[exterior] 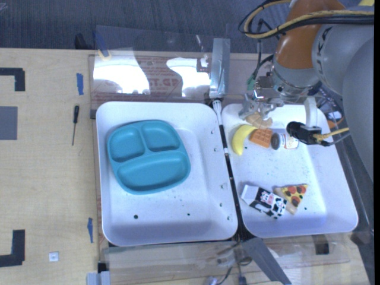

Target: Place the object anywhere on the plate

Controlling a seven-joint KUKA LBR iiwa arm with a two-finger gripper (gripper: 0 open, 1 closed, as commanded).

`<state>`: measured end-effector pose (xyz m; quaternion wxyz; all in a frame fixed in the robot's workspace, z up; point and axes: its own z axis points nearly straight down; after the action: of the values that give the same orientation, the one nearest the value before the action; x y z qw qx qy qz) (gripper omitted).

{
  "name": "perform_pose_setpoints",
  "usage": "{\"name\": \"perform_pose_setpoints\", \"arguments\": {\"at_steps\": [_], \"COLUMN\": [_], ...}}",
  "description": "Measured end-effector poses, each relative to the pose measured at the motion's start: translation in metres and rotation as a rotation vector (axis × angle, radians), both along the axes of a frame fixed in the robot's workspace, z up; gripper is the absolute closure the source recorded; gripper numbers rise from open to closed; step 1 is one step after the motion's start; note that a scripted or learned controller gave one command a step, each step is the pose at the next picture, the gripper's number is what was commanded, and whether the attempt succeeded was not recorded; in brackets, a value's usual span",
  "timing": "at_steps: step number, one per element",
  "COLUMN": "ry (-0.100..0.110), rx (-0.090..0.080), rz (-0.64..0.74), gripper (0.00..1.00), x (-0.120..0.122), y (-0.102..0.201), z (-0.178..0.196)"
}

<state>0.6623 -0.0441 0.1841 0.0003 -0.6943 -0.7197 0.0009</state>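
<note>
**Arm low over the right bin, plate bare in the left**

The blue plate (148,156), with three compartments, lies in the left bin (202,218). Right of the plate, in the right bin (332,215), the gripper (259,116) hangs over a small cluster at the bin's far side: a banana (239,139), an orange waffle-like piece (259,137) touching it, and a small bottle (287,141) just beside that. Whether the jaws are spread or pinching anything cannot be told. Nearer the camera than the cluster lie a black-and-white carton (264,200) and a pizza slice (292,193), side by side. A screwdriver (75,123) rests on the bench (41,177), left of the plate.
</note>
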Motion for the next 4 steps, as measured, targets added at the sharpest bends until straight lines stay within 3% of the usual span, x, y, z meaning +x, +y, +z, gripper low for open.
{"name": "perform_pose_setpoints", "arguments": {"at_steps": [1,2,3,4], "ry": [0.001,-0.018,-0.007,-0.001], "rx": [0.003,-0.011,0.0,0.002], "rz": [0.111,0.046,0.112,0.472], "gripper": [1.0,1.0,1.0,1.0], "x": [-0.064,-0.062,-0.069,-0.123], "y": [0.076,0.095,0.116,0.168], "z": [0.0,-0.015,-0.028,0.029]}}
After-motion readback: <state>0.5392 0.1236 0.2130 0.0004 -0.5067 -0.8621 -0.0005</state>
